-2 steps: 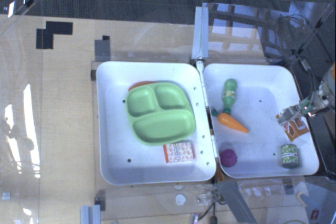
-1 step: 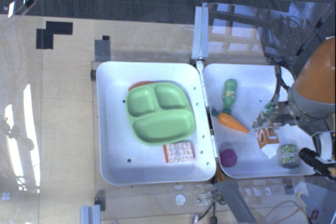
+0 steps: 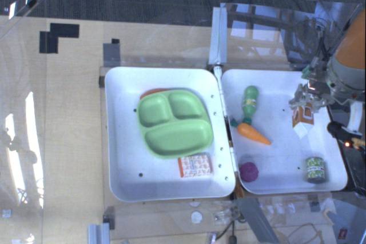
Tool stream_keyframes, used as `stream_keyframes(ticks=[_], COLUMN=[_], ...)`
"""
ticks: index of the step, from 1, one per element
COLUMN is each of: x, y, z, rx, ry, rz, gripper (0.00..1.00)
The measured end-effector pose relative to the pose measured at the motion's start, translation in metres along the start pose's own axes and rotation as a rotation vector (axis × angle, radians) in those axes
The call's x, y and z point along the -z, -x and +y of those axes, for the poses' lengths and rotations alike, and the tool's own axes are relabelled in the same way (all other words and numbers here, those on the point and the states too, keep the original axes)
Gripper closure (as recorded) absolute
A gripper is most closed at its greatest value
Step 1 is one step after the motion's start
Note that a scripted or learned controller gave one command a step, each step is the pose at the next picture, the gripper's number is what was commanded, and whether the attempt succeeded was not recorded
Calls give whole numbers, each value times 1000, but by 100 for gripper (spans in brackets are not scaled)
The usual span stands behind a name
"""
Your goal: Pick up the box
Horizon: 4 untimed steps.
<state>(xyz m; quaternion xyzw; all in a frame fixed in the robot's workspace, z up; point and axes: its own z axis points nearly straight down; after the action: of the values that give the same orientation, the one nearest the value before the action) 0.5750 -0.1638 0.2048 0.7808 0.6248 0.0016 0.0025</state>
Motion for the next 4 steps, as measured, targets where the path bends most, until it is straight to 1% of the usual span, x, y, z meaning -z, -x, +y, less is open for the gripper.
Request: stream_keyframes(ticks=[1,2,3,4], x=[-30,33,-61,-17], y=[-25,-17,-14,32], z=[-78,-82,-86,-69], rx=[-235,408,126,632], ry=[-5,4,-4,2], rz=[0,0,1,0], gripper=[100,100,100,100])
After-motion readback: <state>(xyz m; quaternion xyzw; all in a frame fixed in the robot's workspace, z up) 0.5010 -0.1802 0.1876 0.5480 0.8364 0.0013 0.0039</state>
